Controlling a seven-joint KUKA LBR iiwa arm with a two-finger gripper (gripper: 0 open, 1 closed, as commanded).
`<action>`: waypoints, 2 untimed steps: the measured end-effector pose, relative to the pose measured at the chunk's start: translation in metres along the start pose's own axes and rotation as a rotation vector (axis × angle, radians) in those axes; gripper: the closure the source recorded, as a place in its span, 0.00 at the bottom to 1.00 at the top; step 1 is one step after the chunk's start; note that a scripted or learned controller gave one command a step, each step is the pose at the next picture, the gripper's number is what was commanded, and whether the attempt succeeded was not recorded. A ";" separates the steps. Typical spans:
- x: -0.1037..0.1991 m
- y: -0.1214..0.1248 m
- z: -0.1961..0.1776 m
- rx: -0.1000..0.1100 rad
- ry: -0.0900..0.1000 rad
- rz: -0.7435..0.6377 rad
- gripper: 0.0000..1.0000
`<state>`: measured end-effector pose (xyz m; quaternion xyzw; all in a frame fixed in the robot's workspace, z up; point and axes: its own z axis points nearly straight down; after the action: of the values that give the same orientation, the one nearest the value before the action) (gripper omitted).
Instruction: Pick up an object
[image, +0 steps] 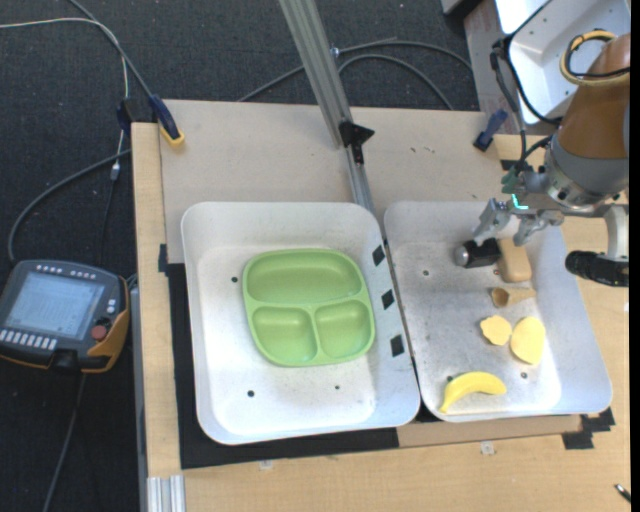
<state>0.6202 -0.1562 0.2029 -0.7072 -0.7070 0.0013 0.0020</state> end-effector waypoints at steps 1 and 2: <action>0.000 0.001 -0.002 -0.005 -0.001 -0.001 0.00; 0.000 -0.003 0.061 0.002 0.001 0.000 0.00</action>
<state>0.6171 -0.1560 0.1424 -0.7071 -0.7071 0.0017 0.0030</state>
